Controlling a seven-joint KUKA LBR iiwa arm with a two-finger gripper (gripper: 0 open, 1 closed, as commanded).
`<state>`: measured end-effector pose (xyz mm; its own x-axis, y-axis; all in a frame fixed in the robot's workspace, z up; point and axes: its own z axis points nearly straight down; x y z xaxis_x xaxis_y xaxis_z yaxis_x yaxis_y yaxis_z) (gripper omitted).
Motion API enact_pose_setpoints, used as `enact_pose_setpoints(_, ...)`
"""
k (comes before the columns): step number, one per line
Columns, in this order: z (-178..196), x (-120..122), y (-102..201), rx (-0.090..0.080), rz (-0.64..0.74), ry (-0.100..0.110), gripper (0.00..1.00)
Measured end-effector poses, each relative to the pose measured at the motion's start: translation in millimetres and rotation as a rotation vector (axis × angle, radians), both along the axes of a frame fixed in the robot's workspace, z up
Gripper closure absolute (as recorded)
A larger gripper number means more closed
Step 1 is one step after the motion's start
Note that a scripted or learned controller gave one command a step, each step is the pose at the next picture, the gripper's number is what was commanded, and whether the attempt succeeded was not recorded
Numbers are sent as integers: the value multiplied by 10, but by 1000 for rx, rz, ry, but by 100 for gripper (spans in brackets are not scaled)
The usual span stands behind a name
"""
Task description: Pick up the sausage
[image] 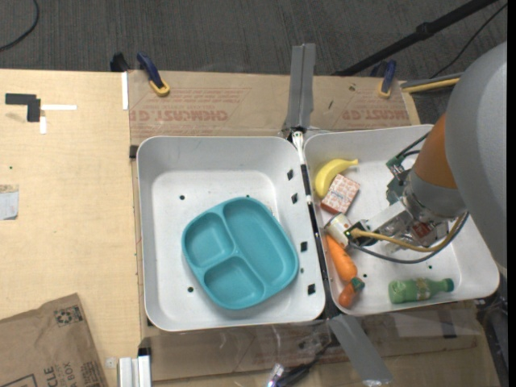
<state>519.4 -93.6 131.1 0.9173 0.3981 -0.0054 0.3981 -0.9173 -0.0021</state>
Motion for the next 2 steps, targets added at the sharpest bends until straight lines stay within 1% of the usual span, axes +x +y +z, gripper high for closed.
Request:
enact_pose_setpoints(1, 587, -60, 341, -1, 22, 0, 0)
enact_pose_setpoints(2, 859, -418, 340, -2, -187, 0, 0)
